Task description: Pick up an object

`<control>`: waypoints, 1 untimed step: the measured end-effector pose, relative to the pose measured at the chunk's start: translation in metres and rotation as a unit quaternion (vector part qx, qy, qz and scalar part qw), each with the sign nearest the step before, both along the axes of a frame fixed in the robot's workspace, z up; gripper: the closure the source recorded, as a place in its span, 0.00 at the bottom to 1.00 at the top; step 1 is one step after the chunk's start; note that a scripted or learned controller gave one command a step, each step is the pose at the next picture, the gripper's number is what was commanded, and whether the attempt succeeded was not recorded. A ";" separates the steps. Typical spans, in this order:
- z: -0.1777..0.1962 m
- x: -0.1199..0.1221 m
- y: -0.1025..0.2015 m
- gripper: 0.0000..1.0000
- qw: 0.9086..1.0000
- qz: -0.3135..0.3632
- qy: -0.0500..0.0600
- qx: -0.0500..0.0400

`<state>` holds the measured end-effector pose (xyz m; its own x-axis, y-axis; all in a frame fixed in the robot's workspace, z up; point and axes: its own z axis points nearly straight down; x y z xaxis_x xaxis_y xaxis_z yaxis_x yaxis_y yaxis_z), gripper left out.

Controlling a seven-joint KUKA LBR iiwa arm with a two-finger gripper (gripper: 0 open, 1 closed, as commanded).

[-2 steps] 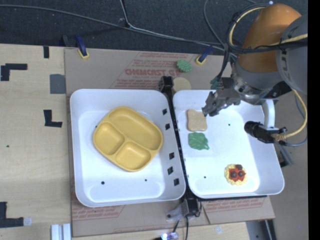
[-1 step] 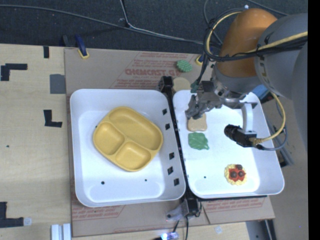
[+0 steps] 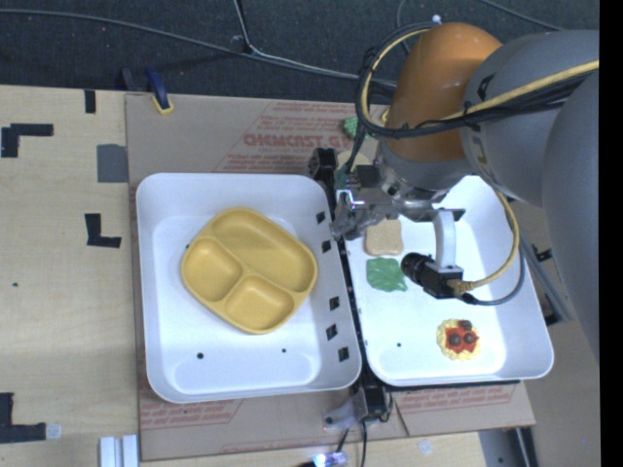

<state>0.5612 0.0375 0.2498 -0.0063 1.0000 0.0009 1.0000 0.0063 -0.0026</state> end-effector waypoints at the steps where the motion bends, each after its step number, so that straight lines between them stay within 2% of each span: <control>1: -0.017 -0.014 0.056 1.00 1.000 0.000 0.001 0.000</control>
